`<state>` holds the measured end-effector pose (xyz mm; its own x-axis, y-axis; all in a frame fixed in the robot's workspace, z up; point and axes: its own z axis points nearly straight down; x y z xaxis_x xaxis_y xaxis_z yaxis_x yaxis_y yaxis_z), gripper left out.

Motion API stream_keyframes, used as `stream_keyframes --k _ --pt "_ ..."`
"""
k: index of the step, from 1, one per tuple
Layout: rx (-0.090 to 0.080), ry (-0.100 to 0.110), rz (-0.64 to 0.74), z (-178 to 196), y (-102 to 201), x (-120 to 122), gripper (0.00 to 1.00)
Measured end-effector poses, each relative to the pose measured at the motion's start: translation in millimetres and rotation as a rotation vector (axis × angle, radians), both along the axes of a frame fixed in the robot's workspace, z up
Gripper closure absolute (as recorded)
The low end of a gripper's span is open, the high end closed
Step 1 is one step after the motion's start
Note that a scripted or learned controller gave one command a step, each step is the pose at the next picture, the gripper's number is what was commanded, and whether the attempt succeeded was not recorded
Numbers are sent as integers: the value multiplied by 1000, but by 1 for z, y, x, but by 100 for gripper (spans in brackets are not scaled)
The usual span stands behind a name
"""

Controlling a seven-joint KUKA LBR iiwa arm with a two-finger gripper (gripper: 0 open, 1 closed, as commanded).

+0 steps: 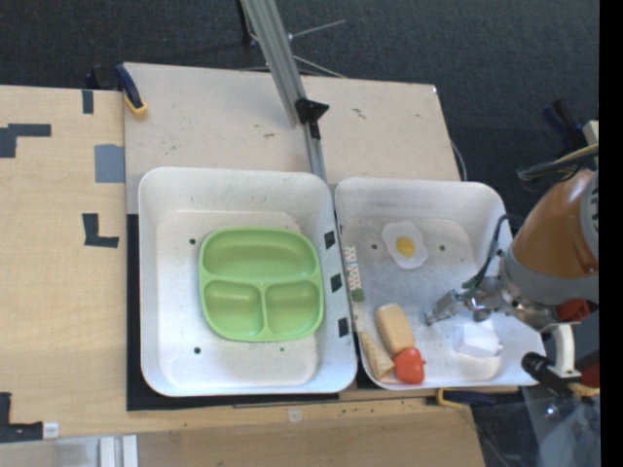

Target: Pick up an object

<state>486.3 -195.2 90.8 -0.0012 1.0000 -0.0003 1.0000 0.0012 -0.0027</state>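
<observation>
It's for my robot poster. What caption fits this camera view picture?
Robot arm reaches into the right bin beside a fried egg, bread roll and tomato; green tray sits left.

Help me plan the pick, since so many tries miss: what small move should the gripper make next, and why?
Probably a short shift toward the bread piece. The gripper sits low in the right bin over bare floor, with nothing seen between its fingers. The bread lies just to its camera-left, with the tomato below it and the fried egg farther up.
</observation>
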Motion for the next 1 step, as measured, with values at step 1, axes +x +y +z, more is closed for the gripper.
stream_keyframes --k 1 --pt "1 1 1 11 0 0 100"
